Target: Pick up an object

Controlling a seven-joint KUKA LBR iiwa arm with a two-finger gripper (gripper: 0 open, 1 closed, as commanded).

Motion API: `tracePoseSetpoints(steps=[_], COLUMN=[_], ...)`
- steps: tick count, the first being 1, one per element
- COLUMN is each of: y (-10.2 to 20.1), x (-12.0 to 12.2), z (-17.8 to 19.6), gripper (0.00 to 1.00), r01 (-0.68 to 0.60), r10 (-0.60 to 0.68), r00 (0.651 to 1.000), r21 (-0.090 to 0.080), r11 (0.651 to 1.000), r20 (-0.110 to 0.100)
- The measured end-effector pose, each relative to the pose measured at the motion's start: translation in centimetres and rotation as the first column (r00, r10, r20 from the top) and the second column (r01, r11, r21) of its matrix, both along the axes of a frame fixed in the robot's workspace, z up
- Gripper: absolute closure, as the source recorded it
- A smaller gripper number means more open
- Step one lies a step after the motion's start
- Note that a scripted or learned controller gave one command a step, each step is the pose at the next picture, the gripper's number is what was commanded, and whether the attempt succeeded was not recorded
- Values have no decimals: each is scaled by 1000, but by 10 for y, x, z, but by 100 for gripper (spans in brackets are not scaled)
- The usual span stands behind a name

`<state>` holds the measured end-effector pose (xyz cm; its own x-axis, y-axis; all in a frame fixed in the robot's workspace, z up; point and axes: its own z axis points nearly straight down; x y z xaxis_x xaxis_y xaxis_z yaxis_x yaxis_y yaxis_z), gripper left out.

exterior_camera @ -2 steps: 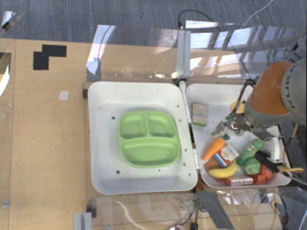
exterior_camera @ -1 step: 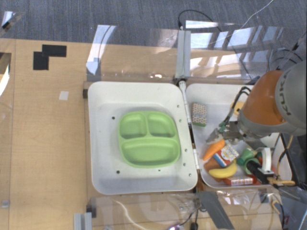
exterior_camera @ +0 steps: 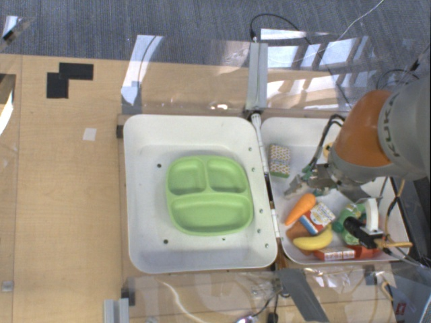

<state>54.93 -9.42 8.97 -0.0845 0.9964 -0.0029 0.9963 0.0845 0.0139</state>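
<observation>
- The gripper [exterior_camera: 311, 180] hangs low over the right bin [exterior_camera: 296, 132], fingers spread, nothing between them.
- Just below it lies the carrot [exterior_camera: 300, 209], angled upward, an easy target.
- Banana [exterior_camera: 314, 241] sits beyond; green tray [exterior_camera: 209, 194] well left.

This looks like a robotics lab set up for testing. A light wooden desk [exterior_camera: 60, 200] carries two shallow white bins fixed side by side, the left bin [exterior_camera: 135, 194] at about nine o'clock of the right bin [exterior_camera: 296, 130]. Clear plastic guard panels [exterior_camera: 296, 66] stand along the far edge at twelve o'clock. Black marker blocks [exterior_camera: 67, 78] sit on the desk at ten o'clock, loose cables [exterior_camera: 269, 25] trail over grey carpet [exterior_camera: 168, 12], and a grey industrial arm with an orange band [exterior_camera: 363, 136] reaches in at three o'clock.
</observation>
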Motion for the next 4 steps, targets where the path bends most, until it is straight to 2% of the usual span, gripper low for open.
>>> tracePoseSetpoints(steps=[1, 2, 3, 4], y=[5, 8, 46, 78], x=[-24, -21, -38, 45], z=[0, 10, 94, 184], gripper=[0, 100, 100, 100], r01=[25, 23, -81, -34], r10=[-25, -23, 81, 34], r00=[1000, 1000, 997, 999], r21=[1, 4, 2, 1], r11=[1000, 1000, 997, 999], r20=[6, 8, -11, -11])
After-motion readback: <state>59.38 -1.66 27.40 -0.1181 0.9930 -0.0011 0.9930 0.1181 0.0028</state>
